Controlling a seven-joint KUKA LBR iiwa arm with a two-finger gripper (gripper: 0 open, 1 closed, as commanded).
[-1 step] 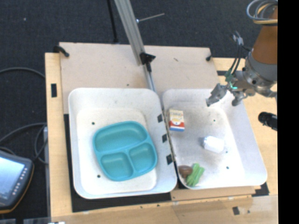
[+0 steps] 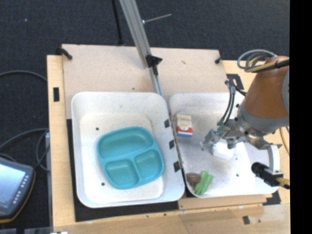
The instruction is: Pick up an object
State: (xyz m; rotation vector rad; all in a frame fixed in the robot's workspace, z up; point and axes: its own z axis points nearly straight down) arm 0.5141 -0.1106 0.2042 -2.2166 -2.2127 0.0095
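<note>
Clearly a robotics lab — not a home or shop. Bare plywood table (image 2: 122, 67) on dark carpet (image 2: 48, 13), fitted with two shallow white bins (image 2: 83, 106) side by side, clamped at the corners with black brackets. Slanted aluminium rail (image 2: 135, 26) rising from the table's far edge, the kind used for camera mounts. Grey arm with an orange band (image 2: 265, 94) reaching in from the right, loose cables (image 2: 253, 58) looped above it. Black cords (image 2: 19, 74) trailing over the carpet at left, beside a handheld control pendant (image 2: 12, 189) with a screen. Odd test items in the bins — a teal tray (image 2: 129, 156), a small carton (image 2: 184, 125).
</note>
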